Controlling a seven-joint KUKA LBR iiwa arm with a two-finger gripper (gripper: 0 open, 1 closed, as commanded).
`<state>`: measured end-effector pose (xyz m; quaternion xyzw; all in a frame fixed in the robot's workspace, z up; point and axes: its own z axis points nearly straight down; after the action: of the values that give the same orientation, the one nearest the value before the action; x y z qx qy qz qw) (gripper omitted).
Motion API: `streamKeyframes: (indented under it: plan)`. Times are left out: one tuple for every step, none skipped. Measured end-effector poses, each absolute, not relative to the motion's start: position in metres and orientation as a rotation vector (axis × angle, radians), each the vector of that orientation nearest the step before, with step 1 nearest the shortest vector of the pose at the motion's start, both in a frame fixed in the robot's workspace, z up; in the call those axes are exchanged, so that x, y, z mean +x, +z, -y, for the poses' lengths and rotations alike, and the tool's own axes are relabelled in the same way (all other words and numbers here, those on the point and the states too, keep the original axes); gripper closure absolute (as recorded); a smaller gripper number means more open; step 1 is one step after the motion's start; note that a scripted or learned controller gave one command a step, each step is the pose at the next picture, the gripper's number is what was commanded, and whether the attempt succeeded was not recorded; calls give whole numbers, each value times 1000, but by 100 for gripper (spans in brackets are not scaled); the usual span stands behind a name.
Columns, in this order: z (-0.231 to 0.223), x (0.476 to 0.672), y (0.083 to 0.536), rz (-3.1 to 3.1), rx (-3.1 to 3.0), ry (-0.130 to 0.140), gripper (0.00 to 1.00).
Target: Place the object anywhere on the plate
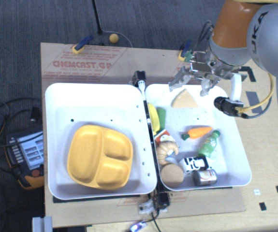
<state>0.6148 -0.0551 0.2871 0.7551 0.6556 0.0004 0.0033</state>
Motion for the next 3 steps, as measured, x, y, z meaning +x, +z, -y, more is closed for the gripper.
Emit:
streamKeyframes:
  plan:
    - [80, 606, 351, -2365, 2061, -5, 0]
    - [134, 608, 423, -2466, 1930, -3, 0]
    - [215, 607, 461, -2438, 1969, -7, 0]
